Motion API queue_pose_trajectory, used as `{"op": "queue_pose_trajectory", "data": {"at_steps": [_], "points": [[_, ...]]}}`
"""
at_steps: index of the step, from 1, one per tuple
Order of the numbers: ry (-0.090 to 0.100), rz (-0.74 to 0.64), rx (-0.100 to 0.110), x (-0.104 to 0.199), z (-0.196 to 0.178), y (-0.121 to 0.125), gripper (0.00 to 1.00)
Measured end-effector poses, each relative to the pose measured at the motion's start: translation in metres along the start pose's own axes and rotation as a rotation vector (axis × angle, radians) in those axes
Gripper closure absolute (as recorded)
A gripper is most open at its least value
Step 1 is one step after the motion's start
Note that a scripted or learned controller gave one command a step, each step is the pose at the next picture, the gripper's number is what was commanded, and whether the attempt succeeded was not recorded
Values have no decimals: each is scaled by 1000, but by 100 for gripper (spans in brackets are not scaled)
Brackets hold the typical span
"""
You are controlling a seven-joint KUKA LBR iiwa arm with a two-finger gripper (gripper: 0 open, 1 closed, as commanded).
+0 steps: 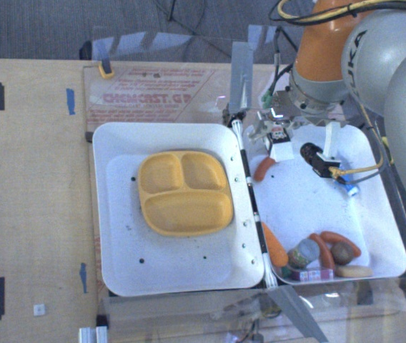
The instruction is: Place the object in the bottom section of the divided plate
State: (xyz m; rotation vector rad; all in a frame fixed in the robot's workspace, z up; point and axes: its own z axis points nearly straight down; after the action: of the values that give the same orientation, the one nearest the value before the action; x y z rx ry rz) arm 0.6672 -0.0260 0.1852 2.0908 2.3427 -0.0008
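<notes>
Nearest the camera, along the front wall of the right bin [392, 227], sits a cluster of toy food: a carrot [274, 244] lying diagonally by the divider, a grey-green can [304, 253], a red sausage [324, 245], a brown potato-like piece [343, 251], a pale bun-shaped item [353, 271] and a pink pkg [313, 274] against the rim. All are close together, several touching.

Left bin [117, 263] holds the yellow divided plate [186, 192], approx centred. Its large bottom section faces the camera w/ two smaller sections behind; all three look bare.

Further back in the right bin, a small red-orange sausage-shaped object [264, 168] lies tilted on the bin floor, close to the divider wall, just below the gripper [278, 136]. The gripper hangs over the back-left corner of the right bin; object looks to be just at or below its tip, but contact can't be confirmed, and how far it's open can't be told from this angle.

Behind that, the arm's orange band [324, 38] and grey body reach in from the right, w/ yellow cable looped on top. A cardboard sheet [153, 98] lies behind the left bin.
</notes>
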Motion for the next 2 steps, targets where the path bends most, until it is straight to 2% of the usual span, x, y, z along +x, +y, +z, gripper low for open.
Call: {"op": "queue_pose_trajectory", "data": {"at_steps": [1, 2], "points": [[2, -228, 1, 52, 0, -97, 100], [3, -420, -1, 156, 74, -110, 100]]}}
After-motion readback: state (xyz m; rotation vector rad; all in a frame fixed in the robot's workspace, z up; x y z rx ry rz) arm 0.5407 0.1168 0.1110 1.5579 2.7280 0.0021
